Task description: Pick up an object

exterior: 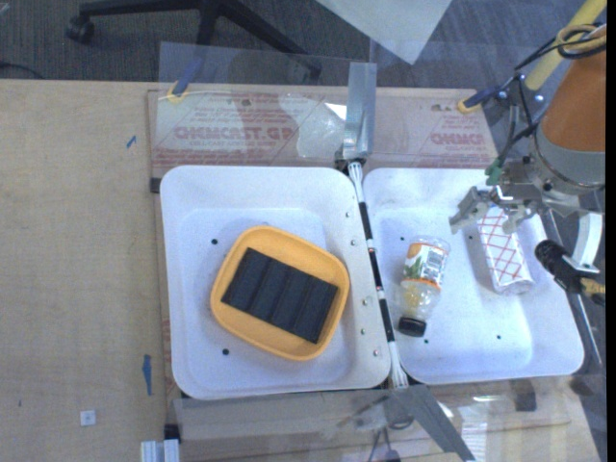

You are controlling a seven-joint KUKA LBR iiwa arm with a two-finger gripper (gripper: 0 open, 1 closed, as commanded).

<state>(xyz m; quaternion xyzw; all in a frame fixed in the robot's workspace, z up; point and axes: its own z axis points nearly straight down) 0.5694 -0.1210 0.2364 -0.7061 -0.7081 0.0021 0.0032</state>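
Lying on its side near the left edge of the right bin: a small bottle, black cap toward the near rim. Resting in the middle of the left bin: a yellow tray with dark ribbed insert. Farther back, by the right bin's far right corner: a red-and-white checked packet, its far end directly under the gripper. Fingers' state: cannot tell, too blurred against the packet. Likely trouble ahead: closing on the packet's slack end, pinching only wrapper and slipping free on the lift.
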